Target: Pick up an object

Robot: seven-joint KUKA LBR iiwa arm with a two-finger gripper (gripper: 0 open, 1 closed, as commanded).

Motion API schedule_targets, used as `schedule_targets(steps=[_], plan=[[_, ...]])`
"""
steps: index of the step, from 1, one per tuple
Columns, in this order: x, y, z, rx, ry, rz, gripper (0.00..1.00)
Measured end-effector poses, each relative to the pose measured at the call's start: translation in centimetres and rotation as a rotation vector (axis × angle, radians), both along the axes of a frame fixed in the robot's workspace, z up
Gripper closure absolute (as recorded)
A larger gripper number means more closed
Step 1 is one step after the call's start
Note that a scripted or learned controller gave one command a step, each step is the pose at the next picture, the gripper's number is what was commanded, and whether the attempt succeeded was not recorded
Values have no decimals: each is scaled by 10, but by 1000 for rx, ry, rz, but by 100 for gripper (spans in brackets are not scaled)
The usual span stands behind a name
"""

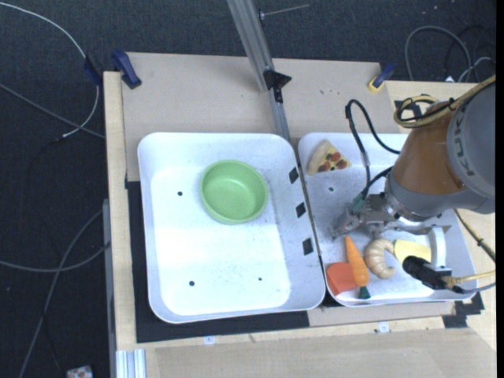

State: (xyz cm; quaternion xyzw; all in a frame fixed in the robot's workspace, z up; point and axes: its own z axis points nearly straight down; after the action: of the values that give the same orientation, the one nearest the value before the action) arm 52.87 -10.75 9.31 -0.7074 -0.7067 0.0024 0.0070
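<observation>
My gripper (356, 217) hangs low in the right bin (335, 191), near its middle, just above and to the left of a cluster of toy foods. An orange carrot (357, 263) lies right below it, pointing toward the front edge. Beside the carrot are a red block (340, 278), a beige croissant-like piece (380, 257) and a yellow piece (411, 250). A pizza slice (327, 159) rests in the bin's far left corner. I see nothing held by the gripper.
A green bowl (233, 190) sits in the upper middle of the left bin (181, 282). A low wall with black clips (301, 209) divides the two bins. A metal pole (253, 38) slants in from the back.
</observation>
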Motion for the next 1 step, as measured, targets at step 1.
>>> schedule_targets(steps=[1], plan=[[2,0,14,1,-7,-1,100]])
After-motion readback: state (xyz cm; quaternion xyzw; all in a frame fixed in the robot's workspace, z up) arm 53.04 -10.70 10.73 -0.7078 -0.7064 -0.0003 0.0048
